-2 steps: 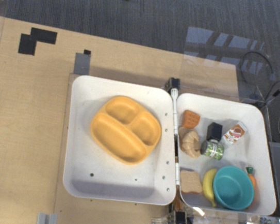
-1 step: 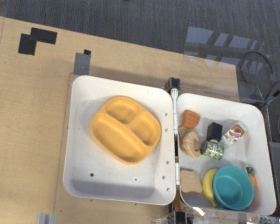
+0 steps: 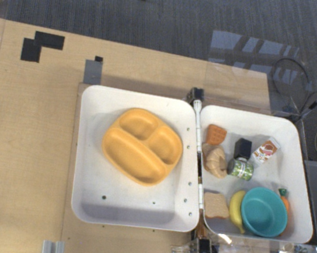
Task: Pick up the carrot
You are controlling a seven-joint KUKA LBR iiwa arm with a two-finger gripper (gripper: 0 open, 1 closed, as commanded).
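1. The worktop (image 3: 25, 150) is pale wood, with black patches (image 3: 41, 45) near its far left corner.
2. Behind the worktop lies a grey carpet floor (image 3: 164, 12).
3. Two white bins sit side by side: the left bin (image 3: 82, 200) holds a yellow plate (image 3: 142, 145).
4. In the right bin (image 3: 297, 144), the carrot (image 3: 284, 202) lies just right of the teal bowl (image 3: 264, 212), touching it.
5. The state of the claw I cannot tell.

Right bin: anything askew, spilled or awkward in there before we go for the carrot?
Nothing is spilled or broken. The carrot is wedged against the right bin's right wall, mostly hidden behind the teal bowl. A banana hugs the bowl's other side. The green can lies tipped over.
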